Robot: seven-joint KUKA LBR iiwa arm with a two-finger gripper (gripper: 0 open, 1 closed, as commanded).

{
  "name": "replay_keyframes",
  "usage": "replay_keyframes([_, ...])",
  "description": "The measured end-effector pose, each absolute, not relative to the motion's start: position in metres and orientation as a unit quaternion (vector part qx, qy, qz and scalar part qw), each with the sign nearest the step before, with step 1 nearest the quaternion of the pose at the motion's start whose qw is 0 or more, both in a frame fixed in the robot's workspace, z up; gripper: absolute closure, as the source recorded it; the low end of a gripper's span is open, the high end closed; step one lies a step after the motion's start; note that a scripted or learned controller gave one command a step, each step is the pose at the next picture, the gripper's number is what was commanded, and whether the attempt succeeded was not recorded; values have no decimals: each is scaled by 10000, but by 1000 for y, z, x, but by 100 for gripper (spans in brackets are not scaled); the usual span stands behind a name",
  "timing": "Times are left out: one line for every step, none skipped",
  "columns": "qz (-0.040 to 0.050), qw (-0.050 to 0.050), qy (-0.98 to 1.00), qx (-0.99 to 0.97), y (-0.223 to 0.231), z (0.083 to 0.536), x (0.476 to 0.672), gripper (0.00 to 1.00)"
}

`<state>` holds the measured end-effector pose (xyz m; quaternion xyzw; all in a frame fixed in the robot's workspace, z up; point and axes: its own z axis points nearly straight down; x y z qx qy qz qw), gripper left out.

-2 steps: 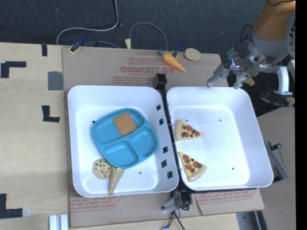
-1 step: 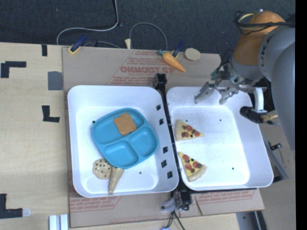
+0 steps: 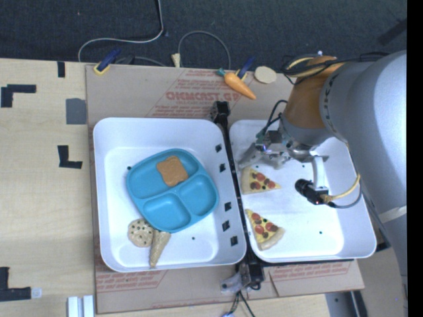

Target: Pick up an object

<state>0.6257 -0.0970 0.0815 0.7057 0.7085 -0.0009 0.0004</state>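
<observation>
My gripper [image 3: 263, 152] hangs low in the upper left part of the right bin [image 3: 357, 243], just above a pizza slice [image 3: 259, 181]. Nothing can be made out in its grasp from this angle. A second pizza slice [image 3: 264, 228] lies nearer the bin's front. In the left bin [image 3: 109, 177] a blue divided tray [image 3: 173, 193] carries a brown toast square [image 3: 172, 170]. A cookie [image 3: 139, 232] and a pale cone [image 3: 158, 246] lie by the tray's front left corner.
The grey arm [image 3: 370, 111] covers the right bin's far right side. A black cable fitting [image 3: 310, 191] hangs over the bin's middle. On the cardboard behind the bins lie a toy carrot [image 3: 239, 84] and a beige disc [image 3: 266, 75]. A black divider [image 3: 228, 177] separates the bins.
</observation>
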Motion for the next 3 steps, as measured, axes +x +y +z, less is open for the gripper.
replay_keyframes([6,12,7083,7059,-104,85,670,0])
replay_keyframes([11,25,7068,7074,-117,87,595,0])
replay_keyframes([23,46,7074,7068,-116,88,549,0])
